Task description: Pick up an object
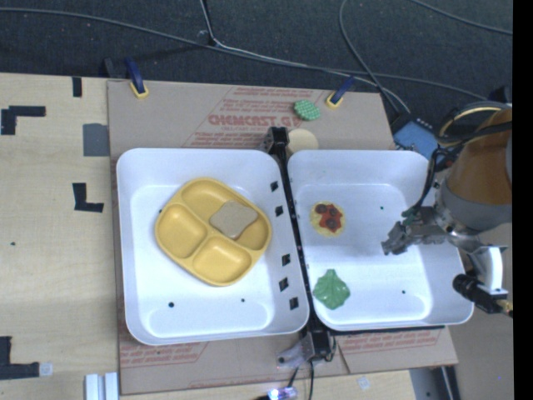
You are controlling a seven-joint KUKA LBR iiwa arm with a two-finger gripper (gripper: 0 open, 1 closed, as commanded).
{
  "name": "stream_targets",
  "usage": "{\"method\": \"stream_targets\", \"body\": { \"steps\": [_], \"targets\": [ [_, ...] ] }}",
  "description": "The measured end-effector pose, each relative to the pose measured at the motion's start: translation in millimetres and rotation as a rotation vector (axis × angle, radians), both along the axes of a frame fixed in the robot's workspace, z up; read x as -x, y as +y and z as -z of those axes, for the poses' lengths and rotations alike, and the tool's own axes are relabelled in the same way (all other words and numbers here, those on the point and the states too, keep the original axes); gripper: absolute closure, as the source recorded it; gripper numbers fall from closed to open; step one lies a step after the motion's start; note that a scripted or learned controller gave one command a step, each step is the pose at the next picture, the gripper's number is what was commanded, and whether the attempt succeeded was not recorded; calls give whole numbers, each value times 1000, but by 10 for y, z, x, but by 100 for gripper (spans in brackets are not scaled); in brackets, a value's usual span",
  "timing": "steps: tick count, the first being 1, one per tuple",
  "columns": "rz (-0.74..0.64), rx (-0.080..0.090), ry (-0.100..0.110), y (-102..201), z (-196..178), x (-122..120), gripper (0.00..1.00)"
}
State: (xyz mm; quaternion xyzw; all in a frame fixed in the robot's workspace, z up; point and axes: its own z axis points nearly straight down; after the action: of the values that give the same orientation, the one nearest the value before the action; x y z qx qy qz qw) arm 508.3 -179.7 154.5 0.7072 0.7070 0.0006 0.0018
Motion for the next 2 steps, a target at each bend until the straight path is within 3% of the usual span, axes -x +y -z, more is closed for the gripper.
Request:
{"method": "stream_targets", "body": {
  "steps": [2],
  "targets": [
    [-1, 0, -1, -13, -928, 108, 100]
  ]
}}
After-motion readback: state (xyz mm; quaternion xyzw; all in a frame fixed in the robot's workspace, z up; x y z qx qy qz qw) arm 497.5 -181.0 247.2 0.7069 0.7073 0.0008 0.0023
